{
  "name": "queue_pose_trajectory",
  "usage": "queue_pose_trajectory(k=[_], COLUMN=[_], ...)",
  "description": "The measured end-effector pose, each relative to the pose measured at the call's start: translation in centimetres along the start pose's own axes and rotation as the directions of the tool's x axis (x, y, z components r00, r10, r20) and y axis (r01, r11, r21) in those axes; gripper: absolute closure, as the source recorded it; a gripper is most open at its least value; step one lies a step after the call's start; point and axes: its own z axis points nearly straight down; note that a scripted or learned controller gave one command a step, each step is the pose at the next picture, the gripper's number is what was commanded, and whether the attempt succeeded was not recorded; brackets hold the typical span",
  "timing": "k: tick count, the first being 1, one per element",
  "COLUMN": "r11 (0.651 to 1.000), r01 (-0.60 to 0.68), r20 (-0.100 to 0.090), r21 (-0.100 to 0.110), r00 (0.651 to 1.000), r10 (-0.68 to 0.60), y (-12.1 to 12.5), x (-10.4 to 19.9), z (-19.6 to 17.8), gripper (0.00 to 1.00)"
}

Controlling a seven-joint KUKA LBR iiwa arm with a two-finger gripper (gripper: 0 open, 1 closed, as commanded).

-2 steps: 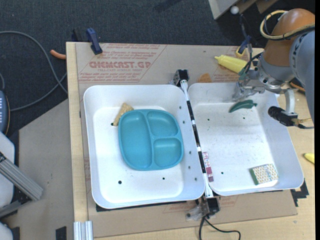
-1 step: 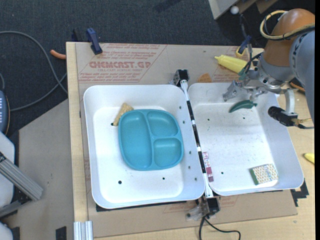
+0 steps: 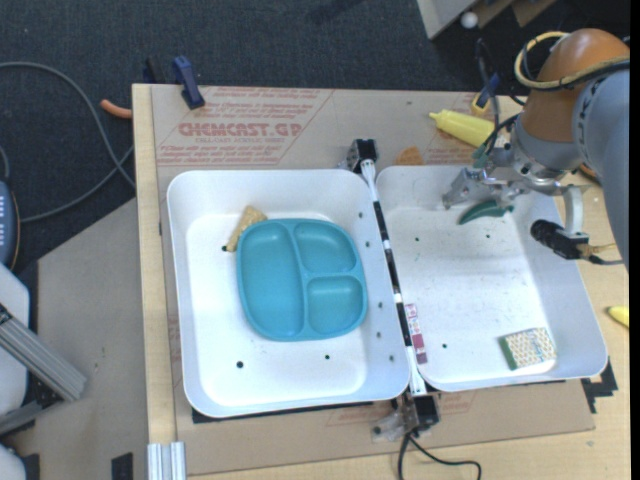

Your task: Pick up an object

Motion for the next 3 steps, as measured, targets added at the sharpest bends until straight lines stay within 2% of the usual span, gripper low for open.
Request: queue_pose_trajectory(k=[1, 2, 3], r11=[1.0, 1.0, 1.0], r01=[0.001, 0.001, 0.002], r20=[0.002, 0.002, 0.003], r21=[-0.002, -0.001, -0.005], r00=[1.0, 1.0, 1.0], r10=[-0.001, -0.001, -0.002], y=[0.1, 0.1, 0.2], x=[0.0, 0.0, 0.0], z=[-1.1, -1.0, -2.1], gripper=[1.0, 0.0, 1.0])
